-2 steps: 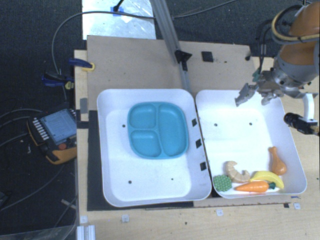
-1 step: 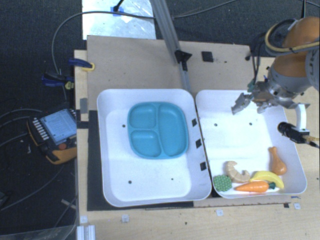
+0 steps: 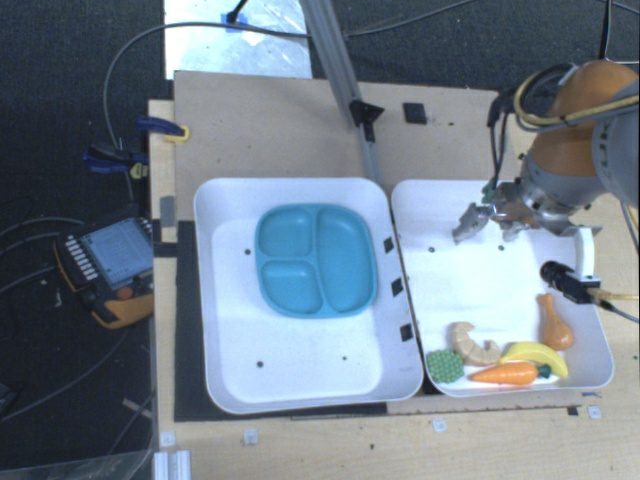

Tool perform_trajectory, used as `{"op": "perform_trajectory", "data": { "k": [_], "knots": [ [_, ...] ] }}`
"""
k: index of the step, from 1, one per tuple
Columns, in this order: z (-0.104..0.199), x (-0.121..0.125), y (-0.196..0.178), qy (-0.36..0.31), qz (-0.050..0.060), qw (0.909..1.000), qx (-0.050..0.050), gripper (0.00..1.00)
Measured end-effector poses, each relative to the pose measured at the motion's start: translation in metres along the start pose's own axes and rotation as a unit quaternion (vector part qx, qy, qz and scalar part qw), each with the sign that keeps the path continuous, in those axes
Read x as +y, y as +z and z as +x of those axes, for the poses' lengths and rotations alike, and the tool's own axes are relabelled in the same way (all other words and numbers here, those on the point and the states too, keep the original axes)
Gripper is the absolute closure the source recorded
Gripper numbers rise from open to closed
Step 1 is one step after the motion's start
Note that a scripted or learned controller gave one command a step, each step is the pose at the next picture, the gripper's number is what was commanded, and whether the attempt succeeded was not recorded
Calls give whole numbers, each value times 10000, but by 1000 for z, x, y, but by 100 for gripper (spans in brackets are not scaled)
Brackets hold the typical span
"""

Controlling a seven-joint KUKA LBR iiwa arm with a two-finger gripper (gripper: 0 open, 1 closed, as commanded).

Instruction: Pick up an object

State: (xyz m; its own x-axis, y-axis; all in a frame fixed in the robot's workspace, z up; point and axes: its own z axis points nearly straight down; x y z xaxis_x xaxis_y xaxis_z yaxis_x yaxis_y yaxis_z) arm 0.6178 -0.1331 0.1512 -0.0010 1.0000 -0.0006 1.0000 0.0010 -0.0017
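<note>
No legible writing or brand was seen. Two white bins were set on a tan board over dark flooring. A blue divided plate [image 3: 316, 260] lay in the left bin [image 3: 230, 368]. The gripper [image 3: 488, 223] was held above the right bin [image 3: 440, 278], its fingers spread apart with nothing between them. A banana [image 3: 540, 354], carrot [image 3: 505, 373], drumstick [image 3: 555, 323] and broccoli [image 3: 446, 366] were gathered along that bin's near edge.

You are looking at a smooth, matt blue plastic divided plate [image 3: 317, 261], glossy toy fruit like the yellow plastic banana [image 3: 538, 354], and matt white plastic bins [image 3: 215, 368].
</note>
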Motion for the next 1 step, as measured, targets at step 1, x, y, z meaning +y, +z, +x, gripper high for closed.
{"op": "perform_trajectory", "data": {
  "k": [1],
  "knots": [
    [3, 0, 42, 1, 3, 10000, 3, 0]
  ]
}}
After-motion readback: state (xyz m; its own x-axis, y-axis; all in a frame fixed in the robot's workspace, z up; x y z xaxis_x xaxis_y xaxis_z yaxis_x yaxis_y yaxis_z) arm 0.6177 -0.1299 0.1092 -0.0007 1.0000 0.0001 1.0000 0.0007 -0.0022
